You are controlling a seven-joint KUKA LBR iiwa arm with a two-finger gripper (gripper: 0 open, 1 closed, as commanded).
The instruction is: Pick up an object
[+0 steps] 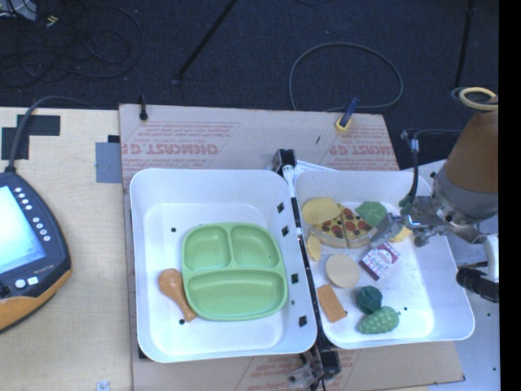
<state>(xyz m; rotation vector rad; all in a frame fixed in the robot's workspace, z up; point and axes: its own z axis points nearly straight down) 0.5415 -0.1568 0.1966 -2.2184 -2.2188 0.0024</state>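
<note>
Crowded together in the right bin (456,320), the likeliest target is the pizza slice (346,227), which lies touching a green leafy piece (372,213) and a yellow piece (321,210), with a small red-and-white packet (379,260) just beside. Whether the jaws of the gripper (404,221) stand apart or together I cannot tell, since it is small and blurred at that bin's far right. Closing there risks pinching a neighbour or nudging the cluster, because the items touch.
</note>
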